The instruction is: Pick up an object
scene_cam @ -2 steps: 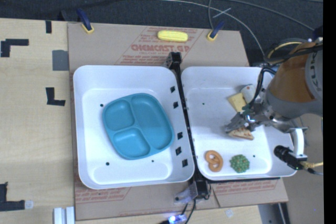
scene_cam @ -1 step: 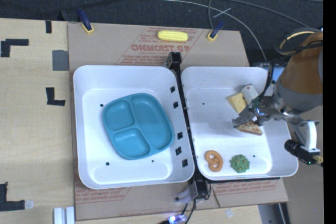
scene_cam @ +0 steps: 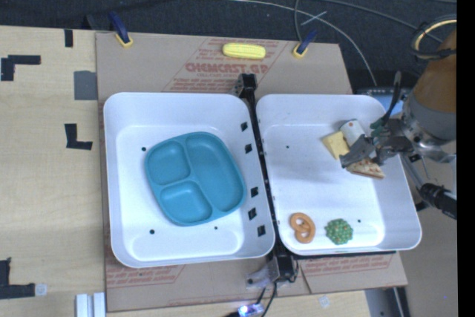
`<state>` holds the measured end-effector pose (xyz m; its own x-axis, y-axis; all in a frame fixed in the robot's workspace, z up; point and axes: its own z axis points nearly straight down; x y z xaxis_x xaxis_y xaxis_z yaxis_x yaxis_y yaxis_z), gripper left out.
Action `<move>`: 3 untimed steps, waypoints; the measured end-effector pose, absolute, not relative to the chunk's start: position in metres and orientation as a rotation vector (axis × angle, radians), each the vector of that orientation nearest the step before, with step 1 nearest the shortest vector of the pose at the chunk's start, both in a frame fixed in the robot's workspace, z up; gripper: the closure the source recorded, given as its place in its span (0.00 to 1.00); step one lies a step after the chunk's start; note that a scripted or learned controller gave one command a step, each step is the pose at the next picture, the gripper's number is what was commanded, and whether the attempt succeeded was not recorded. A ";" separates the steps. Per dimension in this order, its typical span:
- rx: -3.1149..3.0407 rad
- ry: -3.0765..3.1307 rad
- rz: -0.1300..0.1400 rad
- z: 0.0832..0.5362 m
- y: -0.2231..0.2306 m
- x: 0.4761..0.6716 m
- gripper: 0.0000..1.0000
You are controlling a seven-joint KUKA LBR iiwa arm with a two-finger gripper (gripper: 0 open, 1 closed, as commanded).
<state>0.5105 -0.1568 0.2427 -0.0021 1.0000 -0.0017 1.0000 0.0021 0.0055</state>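
Two shallow white bins are seen side by side on a sheet of cardboard laid over the desk. The left bin, at the centre of the frame, is occupied by a blue divided plate lying flat with three compartments. The right bin is reached into from the right of the frame by the grey arm, whose orange band is seen at the upper right.

The gripper is positioned low over the upper right part of the right bin. Its dark jaws are pointed toward the left of the frame; whether they are released or clenched cannot be told, as the tips are merged with the things beneath them. A yellow block is seen just beside the gripper on its left, and a brown, flat, wedge-shaped piece is seen just below it; touching cannot be confirmed for either. A small white piece is seen just above the yellow block.

Along the lower edge of the right bin, a pretzel and a green broccoli-like piece are placed near each other, well apart from the gripper.

A yellow corn cob is laid on the cardboard above the bins, between two clamps at the upper edge of the sheet.
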 end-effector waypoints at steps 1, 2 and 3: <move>2.216 2.229 0.000 0.238 -0.101 0.505 1.00; 2.217 2.228 -0.001 0.230 -0.053 0.505 1.00; 2.216 2.231 -0.002 0.220 0.004 0.506 1.00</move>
<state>0.5062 0.0042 0.2199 -0.0067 1.0000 0.0014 1.0000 0.0067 -0.0032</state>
